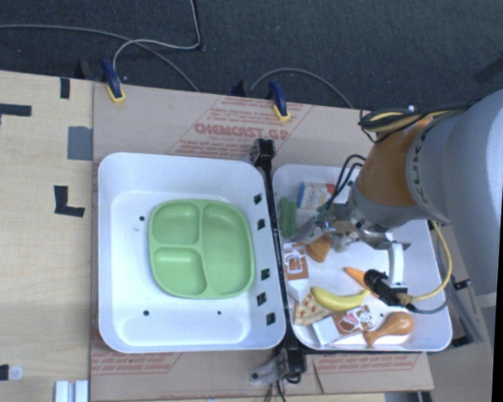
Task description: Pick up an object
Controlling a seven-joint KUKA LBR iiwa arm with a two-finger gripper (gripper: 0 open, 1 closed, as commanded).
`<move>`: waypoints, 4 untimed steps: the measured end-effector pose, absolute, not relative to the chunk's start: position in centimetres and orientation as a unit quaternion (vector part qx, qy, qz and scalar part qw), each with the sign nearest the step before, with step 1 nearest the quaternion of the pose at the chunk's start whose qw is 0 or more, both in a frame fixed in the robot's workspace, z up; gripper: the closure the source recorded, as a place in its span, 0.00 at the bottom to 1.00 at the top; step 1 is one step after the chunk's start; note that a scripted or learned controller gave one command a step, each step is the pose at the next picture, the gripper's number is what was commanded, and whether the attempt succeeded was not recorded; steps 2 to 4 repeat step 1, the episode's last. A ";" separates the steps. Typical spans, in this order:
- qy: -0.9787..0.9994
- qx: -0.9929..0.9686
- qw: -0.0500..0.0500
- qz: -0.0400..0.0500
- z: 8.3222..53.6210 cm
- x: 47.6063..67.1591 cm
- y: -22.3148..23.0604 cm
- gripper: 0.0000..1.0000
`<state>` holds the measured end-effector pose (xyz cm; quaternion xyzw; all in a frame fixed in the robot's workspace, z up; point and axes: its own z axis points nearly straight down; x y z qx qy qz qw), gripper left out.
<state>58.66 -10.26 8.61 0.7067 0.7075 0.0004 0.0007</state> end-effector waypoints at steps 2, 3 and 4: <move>0.708 0.707 0.001 0.000 9.6 58.7 -10.3 1.00; 0.708 0.707 0.001 0.000 9.6 58.7 -10.3 1.00; 0.708 0.707 0.001 0.000 9.6 58.7 -10.3 1.00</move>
